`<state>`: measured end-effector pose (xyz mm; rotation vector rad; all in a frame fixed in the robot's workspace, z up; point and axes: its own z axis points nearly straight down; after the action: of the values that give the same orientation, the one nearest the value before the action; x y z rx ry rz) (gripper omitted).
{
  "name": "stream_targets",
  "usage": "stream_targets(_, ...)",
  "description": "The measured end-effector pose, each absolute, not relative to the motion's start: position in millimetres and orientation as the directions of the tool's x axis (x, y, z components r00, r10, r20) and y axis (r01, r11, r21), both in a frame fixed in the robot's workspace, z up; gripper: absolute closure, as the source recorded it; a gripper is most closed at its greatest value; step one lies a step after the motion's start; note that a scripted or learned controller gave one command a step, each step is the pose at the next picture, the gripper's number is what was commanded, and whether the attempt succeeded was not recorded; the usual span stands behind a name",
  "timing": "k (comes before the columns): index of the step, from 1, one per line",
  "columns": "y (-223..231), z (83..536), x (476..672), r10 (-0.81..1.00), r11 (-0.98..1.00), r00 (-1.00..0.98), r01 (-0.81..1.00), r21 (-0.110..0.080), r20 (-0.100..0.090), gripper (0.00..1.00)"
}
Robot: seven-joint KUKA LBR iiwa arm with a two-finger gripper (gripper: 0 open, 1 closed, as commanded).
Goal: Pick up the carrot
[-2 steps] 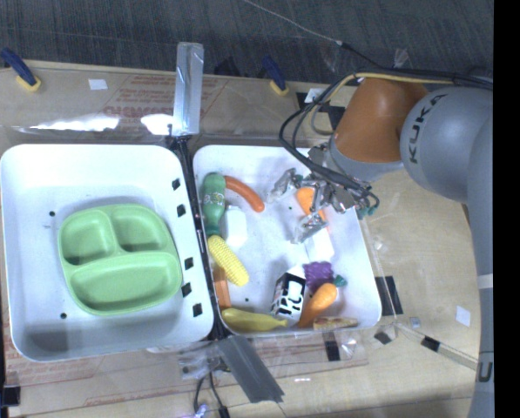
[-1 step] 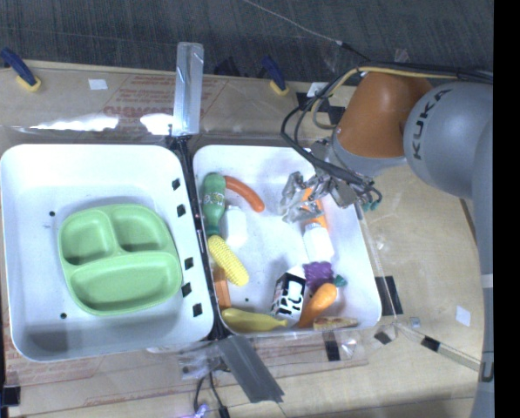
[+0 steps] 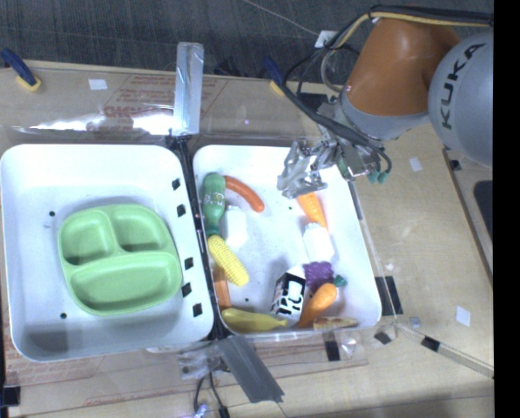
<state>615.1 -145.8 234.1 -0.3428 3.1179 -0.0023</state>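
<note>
camera view | right bin [image 3: 364,259]: carrot [image 3: 312,207], corn [image 3: 227,260] | left bin [image 3: 16,233]: green tray [image 3: 118,258]

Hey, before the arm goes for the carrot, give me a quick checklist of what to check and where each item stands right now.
1. Carrot located: ok. A carrot lies in the right bin, near its far right side.
2. Gripper position: ok. The gripper is just above and left of that carrot.
3. Carrot held between the fingers: not ok, nothing visibly gripped.
4. Finger opening: cannot tell.
5. Neighbours: not ok. A white item sits right against the carrot's near end.
6. Target ambiguity: cannot tell. Another orange carrot-like piece lies by the purple item.
</note>
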Motion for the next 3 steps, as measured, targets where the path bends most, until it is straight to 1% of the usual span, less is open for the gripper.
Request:
stream_targets(1, -146, 233, 614.9, -0.217, 0.976, -0.976, -0.217, -0.002, -0.004, 0.0)
stream_targets(2, -196, 163, 630.4, -0.294, 0.956, -0.956, -0.294, 0.003, 0.006, 0.0)
stream_targets(3, -208, 89, 632.6, -0.234, 0.972, -0.972, -0.234, 0.003, 0.004, 0.0)
